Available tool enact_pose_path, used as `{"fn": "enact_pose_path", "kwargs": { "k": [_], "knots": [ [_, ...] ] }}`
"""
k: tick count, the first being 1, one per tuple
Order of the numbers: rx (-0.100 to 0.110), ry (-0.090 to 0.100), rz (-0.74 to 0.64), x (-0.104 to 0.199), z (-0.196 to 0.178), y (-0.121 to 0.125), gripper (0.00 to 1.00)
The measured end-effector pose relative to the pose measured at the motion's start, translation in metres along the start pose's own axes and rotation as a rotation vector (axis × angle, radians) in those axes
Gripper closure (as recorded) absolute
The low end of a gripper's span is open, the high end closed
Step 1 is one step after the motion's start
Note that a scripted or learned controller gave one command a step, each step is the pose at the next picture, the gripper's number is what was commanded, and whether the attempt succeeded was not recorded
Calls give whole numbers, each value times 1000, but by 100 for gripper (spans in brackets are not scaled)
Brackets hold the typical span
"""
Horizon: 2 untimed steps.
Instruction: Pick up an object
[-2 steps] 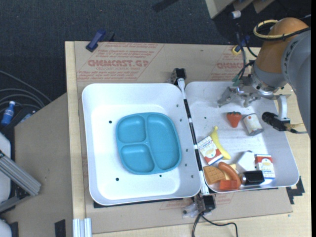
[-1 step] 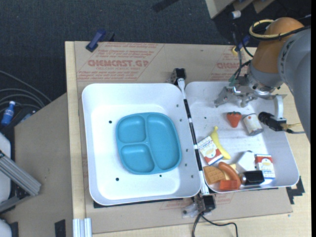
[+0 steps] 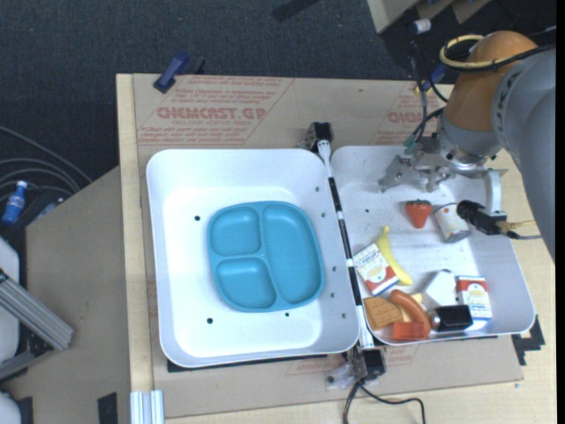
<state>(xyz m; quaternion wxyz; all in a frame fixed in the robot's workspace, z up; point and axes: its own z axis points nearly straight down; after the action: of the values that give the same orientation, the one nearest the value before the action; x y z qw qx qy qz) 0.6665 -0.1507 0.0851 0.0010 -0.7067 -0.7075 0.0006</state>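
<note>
Two white bins sit side by side on the worktop. The left bin (image 3: 168,193) holds one blue divided plate (image 3: 263,254) with three compartments, lying near its middle. The right bin (image 3: 512,263) holds the loose items: one small red piece (image 3: 418,211) and one white cylinder (image 3: 451,222) toward its far edge, one yellow banana (image 3: 394,259) beside one red-and-white packet (image 3: 377,272) along its left edge, one second red-and-white carton (image 3: 474,297) near its right edge, one black block (image 3: 454,317) at the near edge, and one brown slice (image 3: 381,312) with one red sausage shape (image 3: 411,307) in the near-left corner. The gripper (image 3: 415,174) hangs over the far end of the right bin, just beyond the red piece and not touching it; jaws spread, nothing between them. One blue clip (image 3: 172,72) lies at the worktop's far-left corner.
</note>
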Motion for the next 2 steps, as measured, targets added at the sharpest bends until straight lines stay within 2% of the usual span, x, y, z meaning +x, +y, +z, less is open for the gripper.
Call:
{"fn": "enact_pose_path", "kwargs": {
  "k": [1, 2],
  "knots": [
    [-1, -1, -1, 0, -11, 1, 100],
    [-1, -1, -1, 0, -10, 0, 0]
  ]
}}
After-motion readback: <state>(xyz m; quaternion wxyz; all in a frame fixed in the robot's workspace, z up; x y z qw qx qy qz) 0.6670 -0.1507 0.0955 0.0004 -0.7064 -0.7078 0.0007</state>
